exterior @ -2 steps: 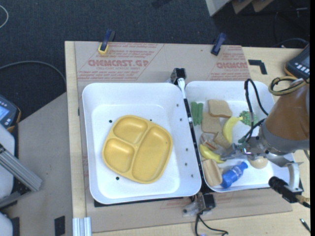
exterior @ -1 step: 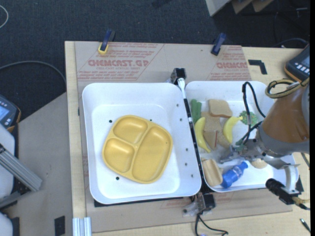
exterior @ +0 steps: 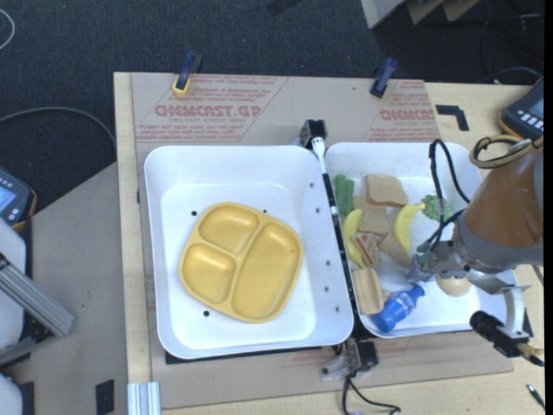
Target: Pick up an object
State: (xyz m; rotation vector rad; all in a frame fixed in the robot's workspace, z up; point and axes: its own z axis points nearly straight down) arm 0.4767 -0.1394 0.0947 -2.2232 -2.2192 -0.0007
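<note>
Reaching into right bin (exterior: 449,158), gripper (exterior: 423,268) low beside blue bottle (exterior: 396,309); grasp pending; jaw state indiscernible. Next: close on one item.

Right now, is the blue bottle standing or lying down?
Lying down. The blue bottle rests on its side near the front of the right bin, cap end pointing up-right toward the gripper.

Worktop (exterior: 259,111) is tan board with red printed lettering, sitting on dark carpet (exterior: 130,24). A yellow-tipped clamp (exterior: 184,74) and a blue clamp (exterior: 384,78) grip its far edge, well apart. Black cables (exterior: 359,387) trail off the near edge; metal rail (exterior: 34,296) sits at far left beside a dark device (exterior: 13,199).
</note>
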